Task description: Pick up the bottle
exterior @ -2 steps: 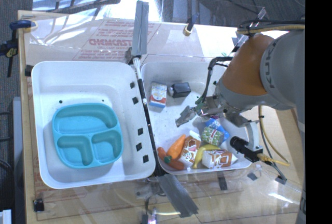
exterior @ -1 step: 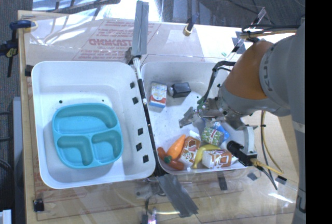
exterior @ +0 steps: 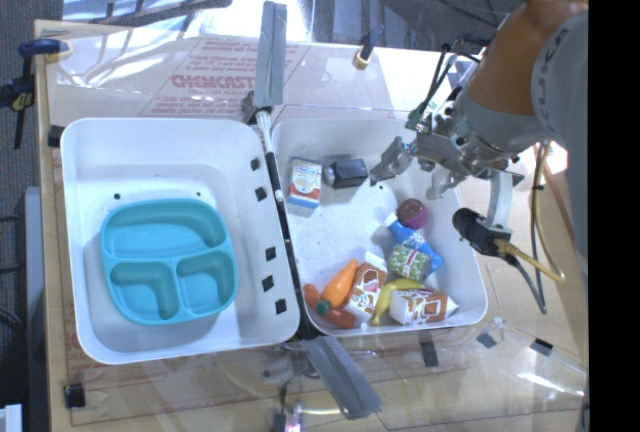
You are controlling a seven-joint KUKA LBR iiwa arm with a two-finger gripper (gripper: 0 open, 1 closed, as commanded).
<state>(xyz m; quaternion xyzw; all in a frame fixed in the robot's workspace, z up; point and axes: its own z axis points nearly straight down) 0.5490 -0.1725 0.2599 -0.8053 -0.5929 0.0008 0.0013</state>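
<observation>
Overhead view of two shallow white bins. The left white bin (exterior: 80, 220) holds a light-blue plastic divided tray (exterior: 167, 260). In the right white bin (exterior: 468, 265), the small blue bottle with a purple round cap (exterior: 409, 232) lies near the right wall, just above a cluster of toy foods including an orange carrot (exterior: 340, 284) and a yellow banana (exterior: 388, 296). The grey two-finger gripper (exterior: 414, 170) hovers above the bottle, fingers spread apart and holding nothing. A small white carton (exterior: 305, 184) stands near the divider.

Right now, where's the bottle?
In the right bin, toward its right wall: the blue bottle with the purple cap lies below the gripper, just above the banana and food cartons.
</observation>
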